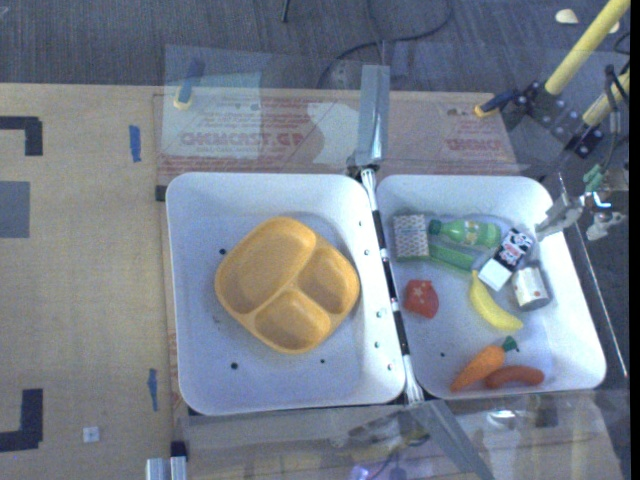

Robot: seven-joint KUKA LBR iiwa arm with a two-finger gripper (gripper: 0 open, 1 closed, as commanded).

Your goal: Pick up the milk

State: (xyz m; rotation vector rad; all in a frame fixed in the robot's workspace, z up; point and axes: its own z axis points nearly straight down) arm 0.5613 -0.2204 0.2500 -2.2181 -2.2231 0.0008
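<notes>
**Mia:** Where is the milk [507, 257]?

**Ben:** It lies in the right bin [580, 353], on the far right side. It is a small white carton with black spots at its far end. It lies tilted, not standing up.

**Mia:** Is it hard to grab?

**Ben:** It looks light. The sides are likely thin card, so a hard squeeze could dent it. It may be a bit smooth too. The best spot looks like the middle, across its two flat sides.

**Mia:** What is next to it?

**Ben:** A grey can [529, 287] is just beside it on the near side. A green bottle [465, 233] lies to its left, and a banana [489, 305] curves just near of it. It is a tight spot.

**Mia:** What else is in that bin?

**Ben:** A grey sponge [410, 235], a strawberry [422, 298], a carrot [480, 366] and a sausage [514, 376].

**Mia:** And the left bin [195, 368]?

**Ben:** It holds a yellow plate [287, 284] with three parts.

**Mia:** Where is the gripper [562, 214]?

**Ben:** It is at the right bin's right edge, just right of the milk. It holds nothing. One cannot tell if it is open or closed.
</notes>
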